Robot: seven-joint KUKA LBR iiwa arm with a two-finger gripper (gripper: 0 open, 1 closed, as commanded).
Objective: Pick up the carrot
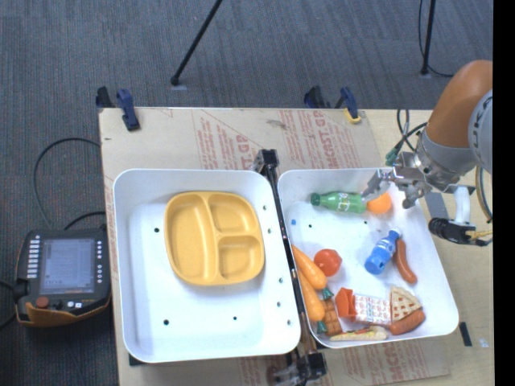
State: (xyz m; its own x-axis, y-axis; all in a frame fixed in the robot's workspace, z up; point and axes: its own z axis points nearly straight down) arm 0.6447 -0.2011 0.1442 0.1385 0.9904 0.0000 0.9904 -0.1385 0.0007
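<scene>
Orange tapered carrot (310, 268) lies in the right bin; hand (396, 185) spread open, holding nothing.

Red print is showing on brown cardboard sheet (233, 139) under bins, well off to gripper's (394, 185) far side in your view; letters are lying upside down and too blurred for you to read. Green bottle (339, 203) just beside gripper is carrying label, wording too small. Handheld pendant (64, 273) screen, farthest from gripper, is showing nothing legible.
</scene>
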